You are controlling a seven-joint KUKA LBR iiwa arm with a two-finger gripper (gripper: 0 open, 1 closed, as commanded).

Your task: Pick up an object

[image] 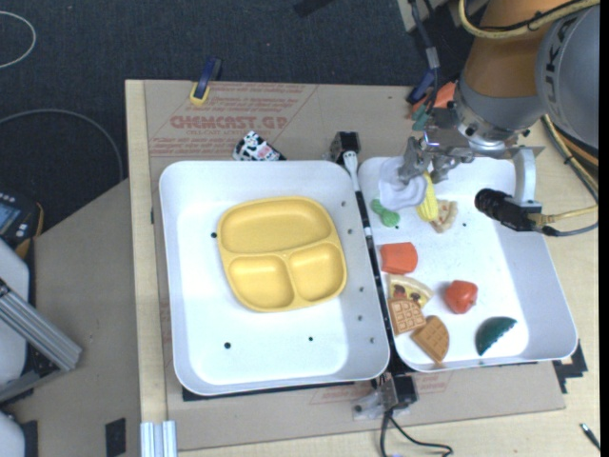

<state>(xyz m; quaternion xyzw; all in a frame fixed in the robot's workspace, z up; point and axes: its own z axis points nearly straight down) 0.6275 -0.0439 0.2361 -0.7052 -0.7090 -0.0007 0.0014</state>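
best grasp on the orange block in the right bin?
Likely straight down on the orange block, fingers across its short top-bottom sides. It lies flat with bare floor above and below; the bin divider crowds its left side. The gripper is up-bin.

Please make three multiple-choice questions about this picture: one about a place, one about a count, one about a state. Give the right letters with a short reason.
1. Where does the yellow plate lie?
A. in the left bin
B. in the right bin
C. on the floor

2. How many compartments does the yellow plate have?
A. one
B. three
C. five

3. How does the gripper stand relative to the right bin?
A. far above the left bin
B. outside both bins
C. down at the far end of the right bin, by the small yellow piece

Answers:
1 A, the plate rests on the left bin's white floor.
2 B, one long section and two small ones.
3 C, the arm's end is low among the toys there.
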